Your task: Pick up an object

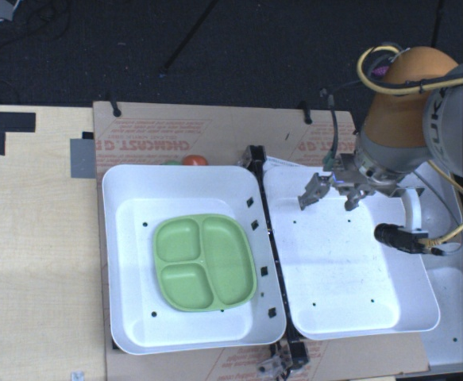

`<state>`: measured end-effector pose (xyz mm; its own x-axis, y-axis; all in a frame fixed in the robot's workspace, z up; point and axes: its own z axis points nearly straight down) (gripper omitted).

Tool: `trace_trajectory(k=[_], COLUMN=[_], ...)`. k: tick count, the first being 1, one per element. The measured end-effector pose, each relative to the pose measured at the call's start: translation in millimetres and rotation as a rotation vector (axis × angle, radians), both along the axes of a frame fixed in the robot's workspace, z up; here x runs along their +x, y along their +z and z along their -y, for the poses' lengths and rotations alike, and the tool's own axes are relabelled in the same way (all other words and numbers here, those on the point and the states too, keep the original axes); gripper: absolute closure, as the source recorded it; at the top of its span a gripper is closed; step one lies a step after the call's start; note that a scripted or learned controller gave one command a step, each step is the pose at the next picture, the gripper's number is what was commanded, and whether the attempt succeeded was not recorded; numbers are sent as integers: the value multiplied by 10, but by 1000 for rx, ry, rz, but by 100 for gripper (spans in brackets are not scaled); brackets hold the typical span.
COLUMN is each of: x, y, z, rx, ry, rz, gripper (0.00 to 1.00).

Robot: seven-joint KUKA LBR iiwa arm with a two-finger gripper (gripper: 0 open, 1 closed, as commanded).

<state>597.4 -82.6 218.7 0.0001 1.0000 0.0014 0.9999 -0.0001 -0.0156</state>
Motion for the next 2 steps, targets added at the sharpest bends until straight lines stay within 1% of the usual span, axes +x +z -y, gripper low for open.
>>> trace_trajectory(k=[1,2], x=[27,-15], y=[78,-365], z=[2,13], rx=[-1,-1], ry=[2,0], rz=[14,7], gripper=[0,0])
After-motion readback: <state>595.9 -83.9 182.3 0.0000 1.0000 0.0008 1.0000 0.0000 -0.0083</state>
